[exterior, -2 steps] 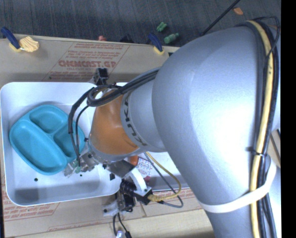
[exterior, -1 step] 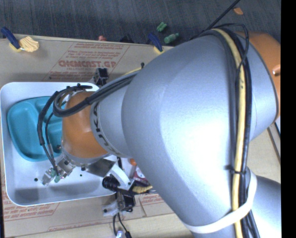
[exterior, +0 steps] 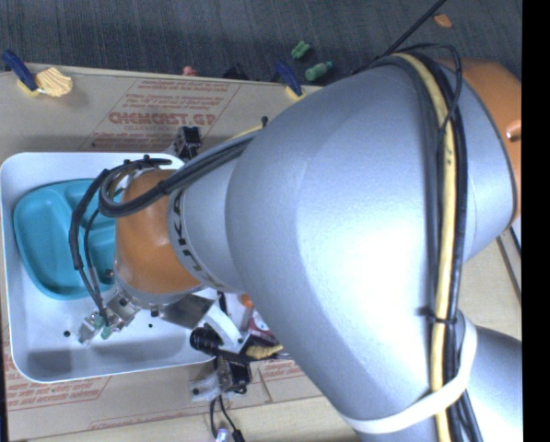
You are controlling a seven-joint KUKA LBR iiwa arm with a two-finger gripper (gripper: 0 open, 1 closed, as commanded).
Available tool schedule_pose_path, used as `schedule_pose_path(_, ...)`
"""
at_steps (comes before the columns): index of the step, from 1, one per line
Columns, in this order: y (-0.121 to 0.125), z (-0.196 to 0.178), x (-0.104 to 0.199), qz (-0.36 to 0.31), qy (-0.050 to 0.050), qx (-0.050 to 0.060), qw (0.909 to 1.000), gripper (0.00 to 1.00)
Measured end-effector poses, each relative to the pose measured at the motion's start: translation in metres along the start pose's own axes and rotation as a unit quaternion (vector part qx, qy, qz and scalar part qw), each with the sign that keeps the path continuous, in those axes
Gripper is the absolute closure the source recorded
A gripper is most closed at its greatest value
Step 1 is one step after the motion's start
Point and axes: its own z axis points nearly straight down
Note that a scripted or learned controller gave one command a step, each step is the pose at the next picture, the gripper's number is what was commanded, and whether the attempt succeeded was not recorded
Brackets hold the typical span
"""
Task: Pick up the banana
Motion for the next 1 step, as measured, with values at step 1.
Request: schedule_pose_path(1,-0.033,-0.1332,-0.0422,0.158,-0.002,-0.008,0.9874,0.0)
